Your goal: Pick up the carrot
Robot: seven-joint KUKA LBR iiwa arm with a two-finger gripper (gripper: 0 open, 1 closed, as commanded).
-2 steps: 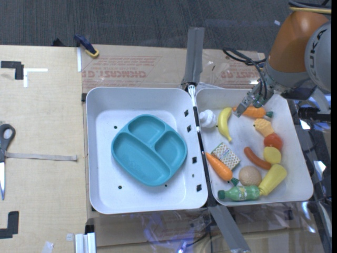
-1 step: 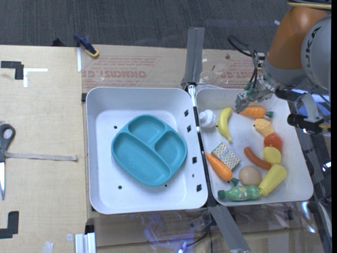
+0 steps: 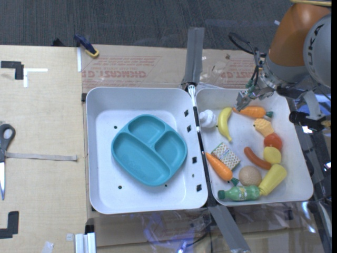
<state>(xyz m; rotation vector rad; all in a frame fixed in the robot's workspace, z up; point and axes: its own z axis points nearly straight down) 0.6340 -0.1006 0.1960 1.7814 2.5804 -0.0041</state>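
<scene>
left bin [image 3: 100,141]: blue tray [image 3: 149,149] in middle | right bin [image 3: 295,194]: carrot [image 3: 218,166] low on left side, lying slanted, thin tip up-left, leafy end down-right | tool [image 3: 247,96]: upper right, over second carrot [image 3: 254,111]; open or closed, cannot tell | nearest carrot: just below tool, lying left-right
</scene>
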